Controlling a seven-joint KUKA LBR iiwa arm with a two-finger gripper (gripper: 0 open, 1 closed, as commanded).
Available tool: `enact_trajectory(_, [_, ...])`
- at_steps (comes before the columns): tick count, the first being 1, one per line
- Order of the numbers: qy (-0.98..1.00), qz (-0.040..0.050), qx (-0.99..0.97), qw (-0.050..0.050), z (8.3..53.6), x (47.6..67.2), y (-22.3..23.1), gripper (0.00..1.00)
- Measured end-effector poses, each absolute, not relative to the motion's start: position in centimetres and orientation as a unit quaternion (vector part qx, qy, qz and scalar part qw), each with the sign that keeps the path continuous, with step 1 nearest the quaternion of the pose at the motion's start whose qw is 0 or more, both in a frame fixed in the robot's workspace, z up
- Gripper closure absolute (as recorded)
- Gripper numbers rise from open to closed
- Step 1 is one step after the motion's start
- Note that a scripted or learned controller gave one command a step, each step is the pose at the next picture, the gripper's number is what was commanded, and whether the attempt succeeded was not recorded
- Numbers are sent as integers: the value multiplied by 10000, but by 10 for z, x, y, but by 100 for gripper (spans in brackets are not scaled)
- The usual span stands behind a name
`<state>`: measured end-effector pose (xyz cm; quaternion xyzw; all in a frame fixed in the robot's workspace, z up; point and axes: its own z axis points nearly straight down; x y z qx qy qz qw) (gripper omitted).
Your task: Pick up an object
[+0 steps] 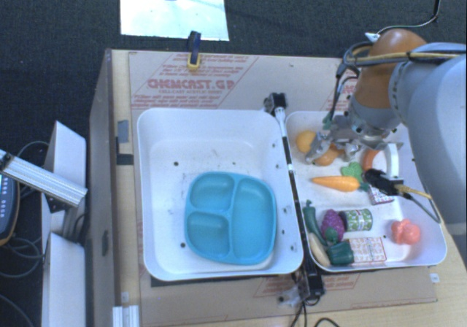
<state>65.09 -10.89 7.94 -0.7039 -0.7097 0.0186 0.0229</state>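
My gripper point(334, 149) is low in the far part of the right bin point(430, 245), under the grey arm with its orange band point(387, 63). An orange toy point(327, 158) lies right beneath it, and a yellow-orange fruit point(306, 141) sits just to its left. A carrot point(337, 183) lies a little nearer, with a green leafy piece point(354, 170) beside it. Nearer the front of the bin are purple grapes point(333, 223), a small can point(357, 220), a pink toy point(406, 231), a banana point(317, 249) and a dark green piece point(339, 253).
The left bin point(160, 136) holds a blue divided plate point(231, 218). A black-and-white bar point(284, 143) runs along the seam between the bins. A printed card point(370, 249) lies at the right bin's front. Cables trail from the wrist over the bin's right side.
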Motion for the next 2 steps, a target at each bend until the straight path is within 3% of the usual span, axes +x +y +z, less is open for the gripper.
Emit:
enact_trajectory(1, [-7092, 227, -7043, 230, 78, 653, -89, 0])
enact_trajectory(2, [-7102, 226, -7031, 270, 88, 653, -86, 100])
